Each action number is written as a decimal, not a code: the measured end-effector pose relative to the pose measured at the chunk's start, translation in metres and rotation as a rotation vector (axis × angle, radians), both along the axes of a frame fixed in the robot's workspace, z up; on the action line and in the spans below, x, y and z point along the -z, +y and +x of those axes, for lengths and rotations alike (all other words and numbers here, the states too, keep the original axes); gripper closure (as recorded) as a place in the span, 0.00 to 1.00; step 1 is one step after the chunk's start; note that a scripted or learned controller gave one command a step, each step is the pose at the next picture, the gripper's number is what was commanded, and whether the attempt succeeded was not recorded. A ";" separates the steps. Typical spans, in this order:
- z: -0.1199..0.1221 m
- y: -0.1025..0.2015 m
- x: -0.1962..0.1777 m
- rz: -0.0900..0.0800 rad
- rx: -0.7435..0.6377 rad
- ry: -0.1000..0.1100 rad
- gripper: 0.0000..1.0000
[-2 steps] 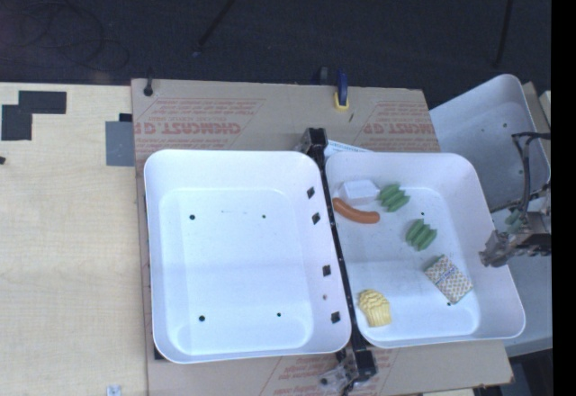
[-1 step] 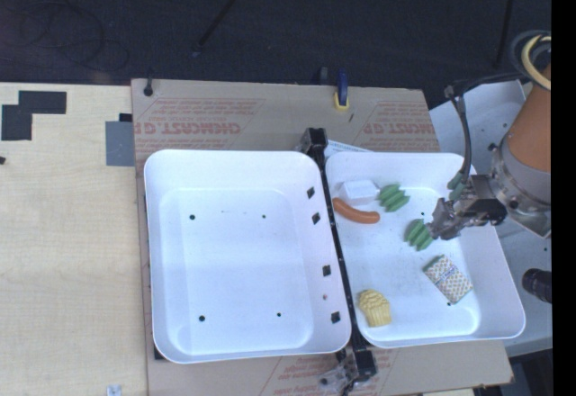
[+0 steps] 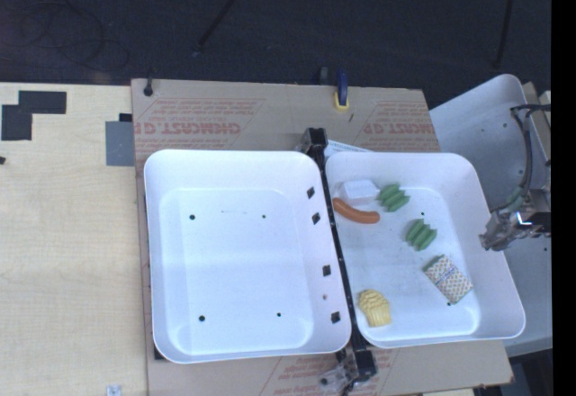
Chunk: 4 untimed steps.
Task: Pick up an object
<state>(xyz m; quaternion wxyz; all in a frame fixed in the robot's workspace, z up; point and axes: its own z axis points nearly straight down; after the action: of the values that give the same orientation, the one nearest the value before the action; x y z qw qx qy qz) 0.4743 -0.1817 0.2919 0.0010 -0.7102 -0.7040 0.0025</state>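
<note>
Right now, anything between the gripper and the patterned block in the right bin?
Nothing visible. The gripper sits at the right bin's right rim, and the patterned block lies just inside, down-left of it, with bare floor between.

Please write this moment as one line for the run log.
pincer: over right bin's right rim, holding nothing | right white bin: orange sausage, two green pieces, yellow corn, patterned block
</note>
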 end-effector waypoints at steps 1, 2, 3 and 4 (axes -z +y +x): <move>0.002 -0.034 -0.091 -0.002 -0.006 -0.012 1.00; 0.001 -0.031 0.003 0.006 -0.008 0.005 1.00; 0.003 -0.033 -0.109 -0.002 -0.010 -0.014 1.00; 0.001 -0.031 -0.008 0.006 -0.008 0.005 1.00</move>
<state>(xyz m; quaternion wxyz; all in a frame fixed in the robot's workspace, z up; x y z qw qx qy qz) 0.4752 -0.2125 0.2996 0.0046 -0.7072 -0.7070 0.0021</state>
